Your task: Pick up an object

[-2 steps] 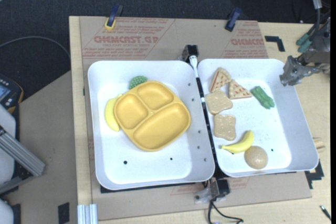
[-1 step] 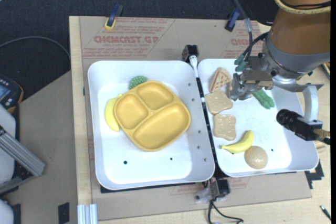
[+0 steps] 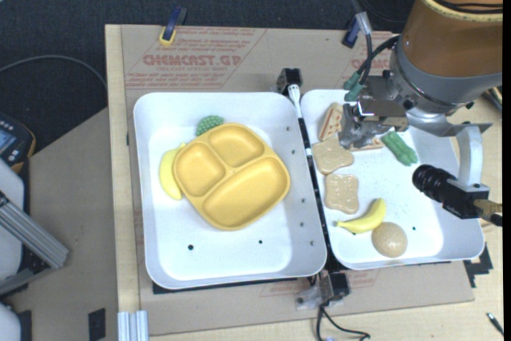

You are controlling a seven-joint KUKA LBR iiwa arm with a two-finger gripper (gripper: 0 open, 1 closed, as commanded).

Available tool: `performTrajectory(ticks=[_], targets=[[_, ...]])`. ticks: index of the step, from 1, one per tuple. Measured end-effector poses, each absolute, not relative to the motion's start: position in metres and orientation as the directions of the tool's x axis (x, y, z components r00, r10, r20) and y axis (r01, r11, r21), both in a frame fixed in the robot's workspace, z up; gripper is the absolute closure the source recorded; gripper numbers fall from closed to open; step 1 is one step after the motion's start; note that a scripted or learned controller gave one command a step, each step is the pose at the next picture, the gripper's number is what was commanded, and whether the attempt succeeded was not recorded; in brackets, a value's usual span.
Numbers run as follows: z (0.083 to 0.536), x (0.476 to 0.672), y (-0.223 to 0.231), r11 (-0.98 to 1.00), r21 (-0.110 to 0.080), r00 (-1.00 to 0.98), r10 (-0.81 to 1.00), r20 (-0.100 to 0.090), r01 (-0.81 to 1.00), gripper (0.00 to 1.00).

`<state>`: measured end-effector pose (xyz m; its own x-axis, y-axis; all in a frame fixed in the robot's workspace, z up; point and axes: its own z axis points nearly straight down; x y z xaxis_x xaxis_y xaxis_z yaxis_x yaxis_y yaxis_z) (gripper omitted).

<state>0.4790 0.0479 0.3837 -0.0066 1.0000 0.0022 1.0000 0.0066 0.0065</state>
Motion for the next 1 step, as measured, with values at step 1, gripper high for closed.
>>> performTrajectory(ticks=[1], targets=[[0.4399,0.4796,0.1162,0.009,0.008,-0.009,1.0,0.004,1.0,1.0]])
